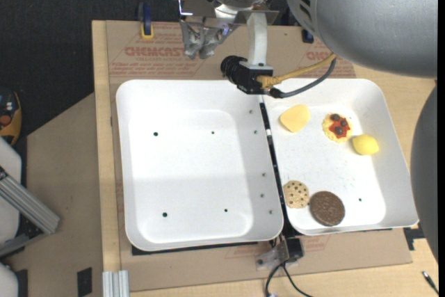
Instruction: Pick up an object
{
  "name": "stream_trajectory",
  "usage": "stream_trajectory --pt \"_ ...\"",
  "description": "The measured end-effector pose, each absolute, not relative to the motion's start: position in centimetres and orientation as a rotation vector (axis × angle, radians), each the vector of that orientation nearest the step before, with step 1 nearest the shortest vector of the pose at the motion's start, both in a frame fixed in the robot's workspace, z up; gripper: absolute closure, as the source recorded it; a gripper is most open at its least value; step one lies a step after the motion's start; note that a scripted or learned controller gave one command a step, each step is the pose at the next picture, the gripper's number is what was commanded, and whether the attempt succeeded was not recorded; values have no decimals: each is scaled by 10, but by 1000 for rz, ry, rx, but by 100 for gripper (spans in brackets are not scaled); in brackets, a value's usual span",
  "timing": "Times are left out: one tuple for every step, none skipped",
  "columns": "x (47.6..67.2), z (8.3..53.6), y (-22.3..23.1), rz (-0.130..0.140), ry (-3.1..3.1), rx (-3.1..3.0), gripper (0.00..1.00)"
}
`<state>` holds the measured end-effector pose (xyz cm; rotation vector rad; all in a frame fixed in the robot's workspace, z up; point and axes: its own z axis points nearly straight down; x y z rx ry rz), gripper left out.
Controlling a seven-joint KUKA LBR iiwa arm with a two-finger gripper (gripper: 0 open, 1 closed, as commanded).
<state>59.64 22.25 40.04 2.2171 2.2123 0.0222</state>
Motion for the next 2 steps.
stream_trajectory --pt "571 312 224 -16 2224 2227 100" --pt "573 328 225 2 2221 2222 100"
